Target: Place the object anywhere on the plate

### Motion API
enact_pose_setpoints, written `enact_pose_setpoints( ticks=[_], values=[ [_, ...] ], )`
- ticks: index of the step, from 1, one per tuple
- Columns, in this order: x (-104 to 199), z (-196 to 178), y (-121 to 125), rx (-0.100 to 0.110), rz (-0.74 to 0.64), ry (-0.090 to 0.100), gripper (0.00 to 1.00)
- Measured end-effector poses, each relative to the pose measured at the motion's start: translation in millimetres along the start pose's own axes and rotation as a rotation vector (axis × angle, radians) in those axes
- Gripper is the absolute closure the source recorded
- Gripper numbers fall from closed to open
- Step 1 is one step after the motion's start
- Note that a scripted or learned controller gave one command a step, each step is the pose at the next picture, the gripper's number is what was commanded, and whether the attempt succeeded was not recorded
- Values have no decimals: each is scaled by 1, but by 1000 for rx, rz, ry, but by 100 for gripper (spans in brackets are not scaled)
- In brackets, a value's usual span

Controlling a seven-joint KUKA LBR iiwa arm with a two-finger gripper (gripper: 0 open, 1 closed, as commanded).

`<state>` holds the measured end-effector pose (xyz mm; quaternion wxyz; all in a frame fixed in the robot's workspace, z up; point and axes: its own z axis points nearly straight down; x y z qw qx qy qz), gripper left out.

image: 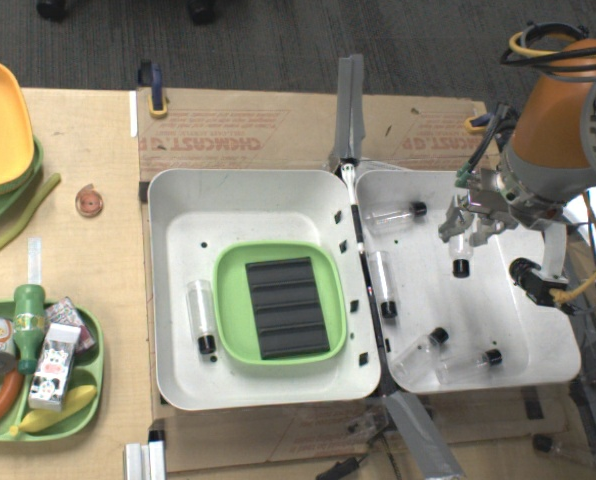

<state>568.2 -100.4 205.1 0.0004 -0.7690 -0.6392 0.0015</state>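
Meanwhile, gripper (465, 230) hovers over right bin (538, 363); green plate (230, 308) sits left.

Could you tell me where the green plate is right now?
The green plate lies in the left bin, a clear vial just beside its left edge.

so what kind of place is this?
Probably a robot-manipulation lab bench: grey KUKA arm over two shallow white bins, taped brown cardboard underneath, and trays of toy food nearby.

Orange plate stack (0, 133) top-left; toy-food tray (38, 368) below it
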Motion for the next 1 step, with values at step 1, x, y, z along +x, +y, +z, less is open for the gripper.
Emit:
enact_pose_setpoints(
  ticks=[1],
  values=[
    [0, 0, 0, 0, 0, 0, 0]
  ],
)
